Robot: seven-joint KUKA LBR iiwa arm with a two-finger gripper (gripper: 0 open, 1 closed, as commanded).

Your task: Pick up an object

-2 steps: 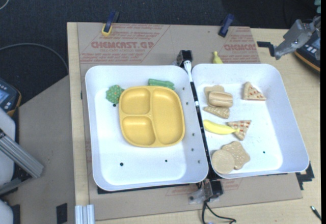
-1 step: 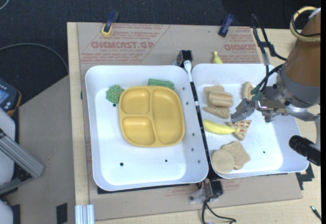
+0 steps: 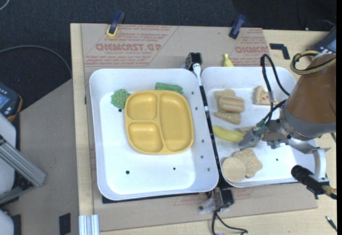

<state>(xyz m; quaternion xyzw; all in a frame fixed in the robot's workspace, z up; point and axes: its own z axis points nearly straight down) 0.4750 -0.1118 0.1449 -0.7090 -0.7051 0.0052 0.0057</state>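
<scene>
Yellow divided plate (image 3: 159,122) sits in the left bin (image 3: 101,138). Gripper (image 3: 251,138) hovers beside a banana (image 3: 228,133) in the right bin (image 3: 278,172); its finger spread is perhaps narrow, too blurred to tell.

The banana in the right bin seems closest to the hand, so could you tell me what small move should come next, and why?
Probably a short move left and down: the hand hovers beside the banana in the right bin, at its right end, with nothing visibly gripped.
</scene>
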